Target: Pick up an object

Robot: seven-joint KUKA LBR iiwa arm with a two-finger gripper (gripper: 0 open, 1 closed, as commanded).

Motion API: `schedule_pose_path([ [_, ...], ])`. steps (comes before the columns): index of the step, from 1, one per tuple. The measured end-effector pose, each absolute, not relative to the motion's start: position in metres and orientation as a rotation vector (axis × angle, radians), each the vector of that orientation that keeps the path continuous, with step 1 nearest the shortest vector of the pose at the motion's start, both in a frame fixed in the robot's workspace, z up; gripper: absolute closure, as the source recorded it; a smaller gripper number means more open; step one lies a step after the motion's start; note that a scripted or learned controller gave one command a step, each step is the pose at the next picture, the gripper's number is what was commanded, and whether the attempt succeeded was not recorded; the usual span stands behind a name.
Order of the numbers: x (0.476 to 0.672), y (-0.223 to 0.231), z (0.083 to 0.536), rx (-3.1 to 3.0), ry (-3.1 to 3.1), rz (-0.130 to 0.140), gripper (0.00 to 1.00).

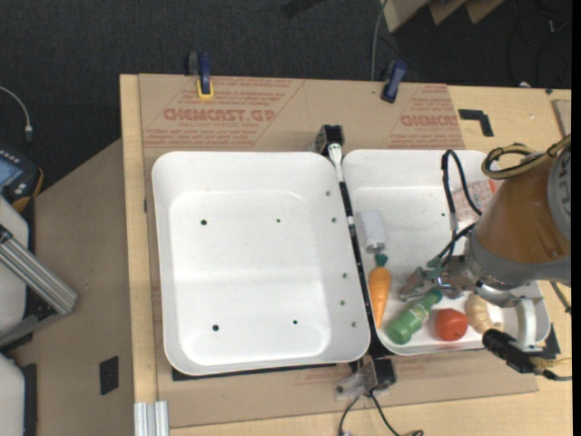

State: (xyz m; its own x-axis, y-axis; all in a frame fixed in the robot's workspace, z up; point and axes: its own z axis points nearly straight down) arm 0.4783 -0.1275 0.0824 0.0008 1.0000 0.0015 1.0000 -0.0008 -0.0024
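The right white bin (408, 182) holds several small items along its front. An orange carrot (379, 286) lies by the bin's left wall, with a green bottle (408, 320) just right of it. A red tomato-like ball (449, 325) and a beige lump (478, 313) sit further right. A white and grey tube (372, 231) lies behind the carrot. My gripper (425, 284) hangs low over the front of this bin, right of the carrot and just behind the green bottle. The grey arm with its orange band (522, 216) covers the bin's right side.
The left white bin (245, 252) sits beside the right one, with a black divider strip (349, 230) between them. Blue clamps (201, 69) (393, 80) grip the board's back edge. A black cable (451, 193) loops over the right bin near the arm.
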Motion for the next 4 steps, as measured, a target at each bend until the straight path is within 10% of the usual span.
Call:
schedule_pose_path([
  [1,0.48,-0.128,0.095,-2.224,-2.221,-0.003,1.0],
  [3,0.479,-0.09,0.084,-2.218,-2.224,0.001,1.0],
  [4,0.481,-0.001,0.19,-2.213,-2.238,-0.015,1.0],
])
